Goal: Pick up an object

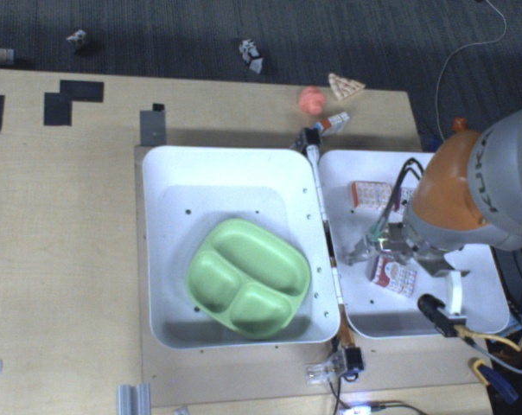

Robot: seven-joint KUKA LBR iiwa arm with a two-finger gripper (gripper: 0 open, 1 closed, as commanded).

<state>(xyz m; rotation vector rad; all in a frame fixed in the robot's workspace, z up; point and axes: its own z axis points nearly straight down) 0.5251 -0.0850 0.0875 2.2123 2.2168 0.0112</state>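
Looming closest, the grey arm (513,175) with its orange band (444,195) reaches in from the right over the right bin (479,299). Its gripper (375,247) hangs low near the middle of that bin, pointing toward the wall shared with the left bin. Whether it is released or clenched cannot be told, and nothing is visibly grasped. Two small red-and-white packets lie on the right bin's floor. The lower packet (394,276) sits just beside the gripper on its near side, partly hidden by the wrist. The upper packet (370,194) rests near the bin's far wall, apart from the gripper. The left bin (159,232) holds one thing, a green divided plate (248,275) with three compartments, lying slightly tilted across the near half of the floor.
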